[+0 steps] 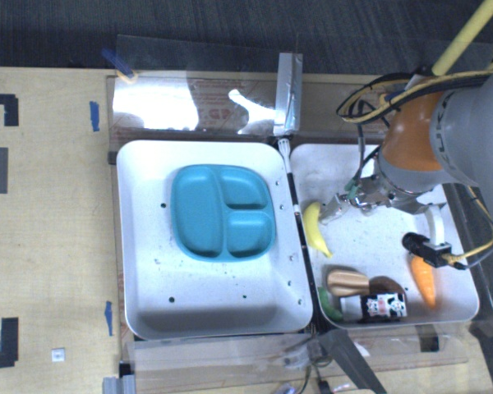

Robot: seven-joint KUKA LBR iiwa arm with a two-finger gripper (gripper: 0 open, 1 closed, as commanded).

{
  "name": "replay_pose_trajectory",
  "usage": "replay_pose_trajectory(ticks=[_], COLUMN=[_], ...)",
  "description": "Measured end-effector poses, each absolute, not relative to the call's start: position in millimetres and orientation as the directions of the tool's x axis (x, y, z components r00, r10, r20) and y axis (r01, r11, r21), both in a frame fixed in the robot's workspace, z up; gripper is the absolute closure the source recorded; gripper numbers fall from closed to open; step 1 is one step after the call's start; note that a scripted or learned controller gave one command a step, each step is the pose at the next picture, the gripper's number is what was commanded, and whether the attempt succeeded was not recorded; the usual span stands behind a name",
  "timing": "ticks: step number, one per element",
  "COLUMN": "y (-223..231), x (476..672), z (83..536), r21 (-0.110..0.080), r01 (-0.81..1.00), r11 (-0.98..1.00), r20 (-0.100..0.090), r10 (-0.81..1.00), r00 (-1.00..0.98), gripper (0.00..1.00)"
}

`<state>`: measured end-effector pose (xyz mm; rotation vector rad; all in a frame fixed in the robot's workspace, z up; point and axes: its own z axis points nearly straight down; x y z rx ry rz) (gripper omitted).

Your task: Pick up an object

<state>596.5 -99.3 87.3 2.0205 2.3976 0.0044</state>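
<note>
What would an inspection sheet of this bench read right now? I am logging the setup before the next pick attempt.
Surface: wooden bench bearing left bin and right bin side by side.
Job's things: banana, carrot, bread roll and black-and-white bottle in the right bin; blue divided plate in the left bin.
Clutter: blue tape marks on the bench.
Grippers: gripper low over the right bin, beside the banana; nothing seen between its fingers.
Cables: black and yellow loops near the arm's wrist.
Surroundings: dark floor beyond the bench.
</note>
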Motion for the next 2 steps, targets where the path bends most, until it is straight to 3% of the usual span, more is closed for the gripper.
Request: replay_pose_trajectory(ticks=[1,2], y=[-150.4,-188.9], x=[632.0,548.2], z=[86.1,142.8], r21=[0.003,0.002], r01=[0.989,0.955], r11=[0.146,0.297], r20=[-0.003,-0.003], r10=[0.989,0.955], r00=[-0.146,-0.297], gripper=[0.0,0.0])
